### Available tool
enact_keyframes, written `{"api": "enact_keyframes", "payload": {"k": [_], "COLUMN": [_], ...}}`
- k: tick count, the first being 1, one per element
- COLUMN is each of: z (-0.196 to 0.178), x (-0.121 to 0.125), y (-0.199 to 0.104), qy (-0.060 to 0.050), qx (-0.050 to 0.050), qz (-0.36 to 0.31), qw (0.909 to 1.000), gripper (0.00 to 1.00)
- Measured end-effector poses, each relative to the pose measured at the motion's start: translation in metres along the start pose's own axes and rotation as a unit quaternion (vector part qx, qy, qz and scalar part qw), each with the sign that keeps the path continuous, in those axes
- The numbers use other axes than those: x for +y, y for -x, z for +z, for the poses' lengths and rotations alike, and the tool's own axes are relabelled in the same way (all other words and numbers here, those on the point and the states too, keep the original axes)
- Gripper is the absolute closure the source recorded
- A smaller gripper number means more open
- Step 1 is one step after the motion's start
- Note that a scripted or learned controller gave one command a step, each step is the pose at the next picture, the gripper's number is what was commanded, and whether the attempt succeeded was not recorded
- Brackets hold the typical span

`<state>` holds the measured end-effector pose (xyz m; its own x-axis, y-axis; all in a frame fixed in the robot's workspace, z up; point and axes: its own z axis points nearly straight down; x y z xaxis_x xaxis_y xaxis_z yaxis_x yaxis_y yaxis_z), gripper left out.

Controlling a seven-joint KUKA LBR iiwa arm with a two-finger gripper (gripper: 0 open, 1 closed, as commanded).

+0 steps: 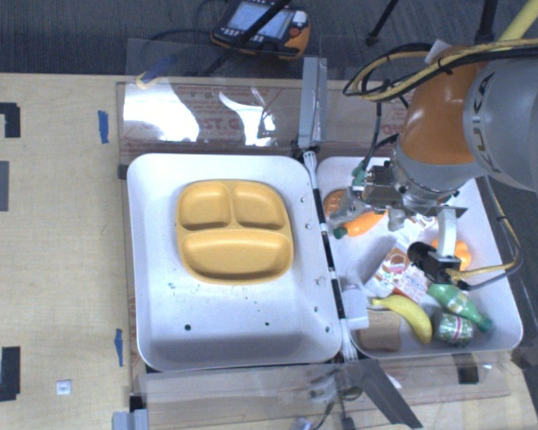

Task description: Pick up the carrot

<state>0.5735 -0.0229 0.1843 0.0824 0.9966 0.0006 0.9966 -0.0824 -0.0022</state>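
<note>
Carrot (362,224) lying in the right bin (507,316), near its upper left corner, close against the dividing wall, green tip pointing left. Just above it, gripper (387,206) hanging low under the orange wrist band. Risky from here: wall so close that one finger could land on the rim, or nudge the carrot sideways instead of straddling it; rounded body likely to roll out of a shallow pinch. Fingers: spread impossible to tell, tips lost against the clutter; no carrot visible between them. Further out, banana (409,313), green bottle (459,305), yellow tray (235,231) in the left bin (152,312).
</note>
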Motion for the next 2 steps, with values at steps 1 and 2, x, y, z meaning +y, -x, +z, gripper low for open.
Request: {"api": "enact_keyframes", "payload": {"k": [1,2], "z": [0.058,-0.043], "x": [0.009,0.028], "y": [0.076,0.047], "qy": [-0.001,0.001], "qx": [0.000,-0.001], "qz": [0.067,0.123], "qw": [0.9978,0.9925], "gripper": [0.00,0.00]}}
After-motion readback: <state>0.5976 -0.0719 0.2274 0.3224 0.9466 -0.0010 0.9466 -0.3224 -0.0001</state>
